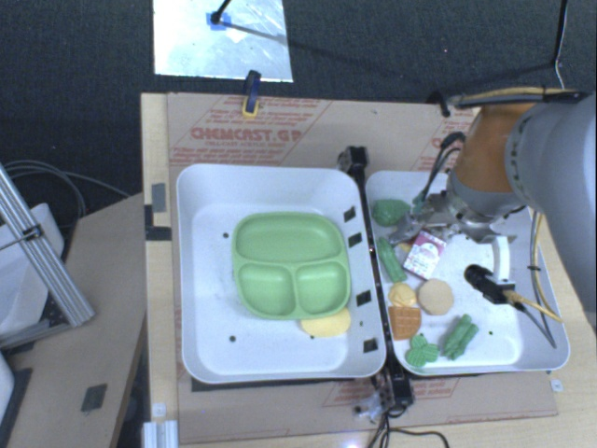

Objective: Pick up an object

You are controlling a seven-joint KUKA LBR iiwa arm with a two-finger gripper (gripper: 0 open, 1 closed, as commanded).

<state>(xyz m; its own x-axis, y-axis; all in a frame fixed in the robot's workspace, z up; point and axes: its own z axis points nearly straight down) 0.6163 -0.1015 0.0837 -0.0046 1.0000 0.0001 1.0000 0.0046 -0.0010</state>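
Left bin [201, 250]: green tray [289, 264], yellow piece [326, 324] at its 5 o'clock. Right bin [532, 339]: toy foods. Jaws [415, 220] over pink packet [424, 255], at bin's 10 o'clock; cannot tell their state.

A green divided tray [289, 264] lies in the left bin [201, 250].
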